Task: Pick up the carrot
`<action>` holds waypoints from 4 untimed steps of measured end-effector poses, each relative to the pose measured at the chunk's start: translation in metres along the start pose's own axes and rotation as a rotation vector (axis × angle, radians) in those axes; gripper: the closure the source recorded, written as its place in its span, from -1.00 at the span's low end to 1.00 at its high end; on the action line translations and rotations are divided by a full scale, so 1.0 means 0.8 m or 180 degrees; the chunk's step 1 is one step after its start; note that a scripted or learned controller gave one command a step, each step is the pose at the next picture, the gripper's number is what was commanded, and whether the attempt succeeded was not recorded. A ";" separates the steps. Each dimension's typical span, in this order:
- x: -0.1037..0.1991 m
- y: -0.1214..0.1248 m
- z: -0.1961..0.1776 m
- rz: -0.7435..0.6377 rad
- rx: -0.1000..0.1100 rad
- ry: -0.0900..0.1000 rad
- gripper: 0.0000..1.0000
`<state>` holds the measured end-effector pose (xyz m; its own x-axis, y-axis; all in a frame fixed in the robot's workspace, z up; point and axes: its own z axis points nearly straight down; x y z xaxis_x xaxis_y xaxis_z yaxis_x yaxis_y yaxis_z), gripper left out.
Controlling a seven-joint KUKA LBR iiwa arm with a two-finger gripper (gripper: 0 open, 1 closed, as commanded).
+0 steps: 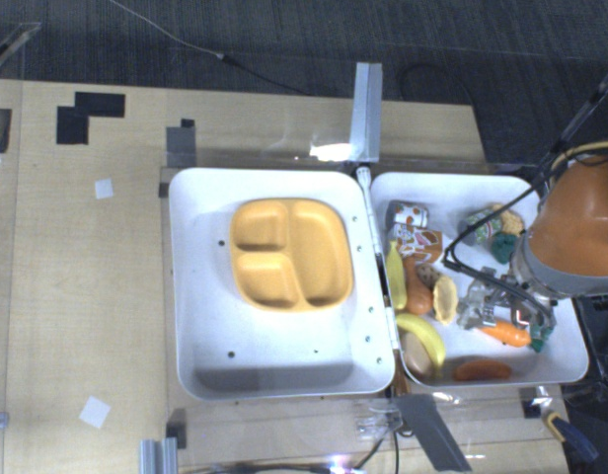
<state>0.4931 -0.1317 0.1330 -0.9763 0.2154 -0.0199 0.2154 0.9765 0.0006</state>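
The carrot (505, 336), small and orange, lies in the right bin (570, 363) near its front right corner. My gripper (504, 324) is low in that bin, directly over the carrot, below the arm's orange band (580, 227). Its fingers stand open, one grey tip at the carrot's left end and one teal tip (539, 340) at its right end. The carrot rests on the bin floor between them, partly covered by the gripper's metal body.
The right bin also holds a banana (423, 335), a red sausage (482, 370), a printed can (410, 218), a pale slice (444, 299), a brown item (421, 286) and a green toy (501, 227). A yellow divided plate (289, 253) sits in the left bin (200, 294).
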 end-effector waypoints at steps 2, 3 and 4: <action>-0.017 -0.012 -0.047 -0.0510 -0.0002 0.0017 1.00; -0.001 -0.016 0.053 -0.1481 -0.0006 0.0016 1.00; -0.006 -0.014 0.051 -0.1485 0.0000 -0.0034 -1.00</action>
<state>0.4960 -0.1441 0.0922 -0.9686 -0.2470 -0.0282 -0.2468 0.9690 -0.0107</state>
